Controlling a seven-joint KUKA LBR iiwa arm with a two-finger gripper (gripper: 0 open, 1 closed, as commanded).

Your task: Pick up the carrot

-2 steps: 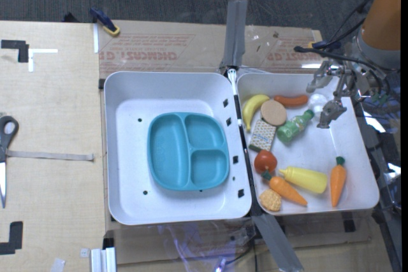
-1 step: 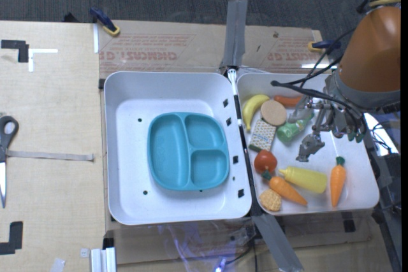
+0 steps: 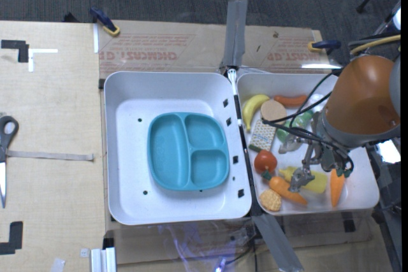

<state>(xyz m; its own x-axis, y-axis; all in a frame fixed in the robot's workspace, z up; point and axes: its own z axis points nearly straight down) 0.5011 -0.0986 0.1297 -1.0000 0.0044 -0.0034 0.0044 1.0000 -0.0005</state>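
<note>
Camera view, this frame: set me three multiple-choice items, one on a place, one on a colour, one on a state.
1. Where does the blue divided plate lie?
A. left bin
B. right bin
C. cardboard

2. What colour is the banana?
A. red
B. yellow
C. blue

3. How does the carrot stand to the gripper?
A. clamped and lifted
B. lying in the right bin, apart from it
C. on the plate

Key: 1 A, it sits mid left bin. 2 B, plainly yellow. 3 B, carrot lies beside the gripper.

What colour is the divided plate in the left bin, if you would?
Teal blue plate, clear in the camera view.
</note>
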